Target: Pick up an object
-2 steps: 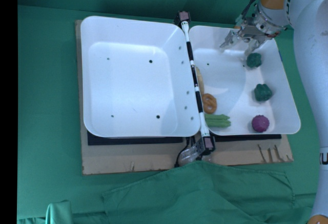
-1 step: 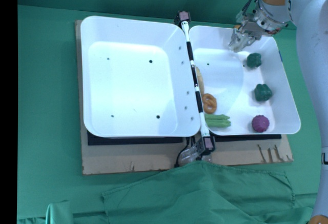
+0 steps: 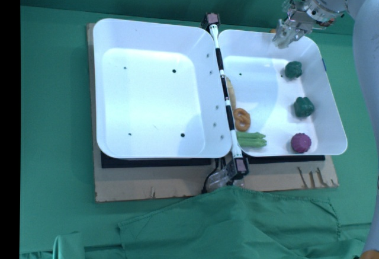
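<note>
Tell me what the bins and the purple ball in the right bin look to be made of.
The bins look like smooth, glossy white plastic: light glares off the floors and the corners are moulded round. The purple ball looks matte with a bumpy surface, perhaps soft plastic or rubber toy food; the view leaves that open.

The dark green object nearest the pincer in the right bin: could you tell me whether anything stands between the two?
Nothing visible does. The pincer hangs over the right bin's far corner, and the dark green object lies just in front of it with bare white floor between them.
</note>
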`<state>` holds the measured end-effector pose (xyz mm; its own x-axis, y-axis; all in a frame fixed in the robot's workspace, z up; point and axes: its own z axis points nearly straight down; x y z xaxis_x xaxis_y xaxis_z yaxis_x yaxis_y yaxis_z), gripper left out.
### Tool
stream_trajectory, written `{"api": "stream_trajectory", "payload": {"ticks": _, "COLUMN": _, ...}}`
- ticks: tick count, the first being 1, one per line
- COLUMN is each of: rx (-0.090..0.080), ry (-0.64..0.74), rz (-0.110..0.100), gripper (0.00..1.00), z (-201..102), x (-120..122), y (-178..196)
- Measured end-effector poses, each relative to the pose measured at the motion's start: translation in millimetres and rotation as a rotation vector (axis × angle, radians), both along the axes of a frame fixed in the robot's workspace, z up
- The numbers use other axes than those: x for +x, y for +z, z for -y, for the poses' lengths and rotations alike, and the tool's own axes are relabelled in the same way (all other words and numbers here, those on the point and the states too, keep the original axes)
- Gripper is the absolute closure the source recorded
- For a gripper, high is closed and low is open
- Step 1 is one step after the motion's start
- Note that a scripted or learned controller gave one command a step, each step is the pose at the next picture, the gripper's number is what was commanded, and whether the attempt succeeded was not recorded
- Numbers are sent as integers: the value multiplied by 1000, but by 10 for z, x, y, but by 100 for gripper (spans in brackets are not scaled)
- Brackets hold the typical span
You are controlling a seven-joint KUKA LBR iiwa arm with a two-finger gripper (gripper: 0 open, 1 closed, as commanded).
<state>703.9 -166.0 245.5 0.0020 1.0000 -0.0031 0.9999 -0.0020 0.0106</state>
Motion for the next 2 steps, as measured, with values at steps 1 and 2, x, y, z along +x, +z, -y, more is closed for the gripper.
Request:
{"api": "stream_trajectory", "payload": {"ticks": 1, "rx": -1, "ry": 0, "rz": 3, "gripper": 100, "z": -28, "x": 34, "y": 682}}
{"api": "stream_trajectory", "payload": {"ticks": 2, "rx": 0, "ry": 0, "rz": 2, "gripper": 100, "z": -53, "x": 97, "y": 1183}}
